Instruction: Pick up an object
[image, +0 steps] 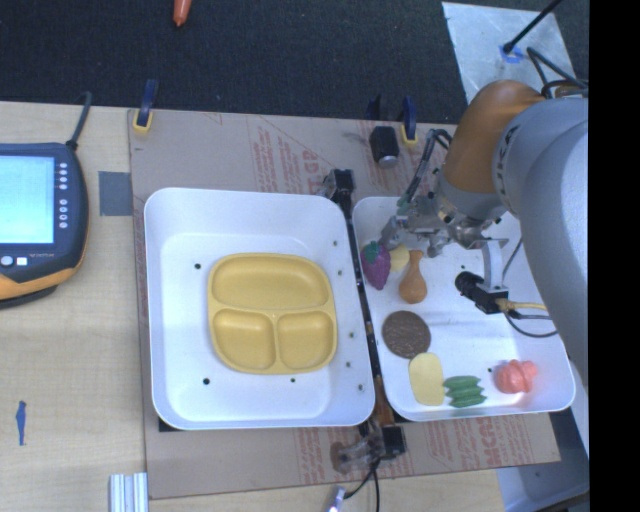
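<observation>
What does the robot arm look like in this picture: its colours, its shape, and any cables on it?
The arm is thick and rounded, with smooth grey casing and an orange band above the wrist. The end effector is a small block of dark and metal parts. Thin dark cables run along it, and a black part with a yellowish cable sits beside it.

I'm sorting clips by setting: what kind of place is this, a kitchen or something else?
Probably a robotics lab bench, not a kitchen: a grey arm reaches over two white bins, toy foods such as a purple piece lie in one, and a handheld control pendant sits nearby.
</observation>
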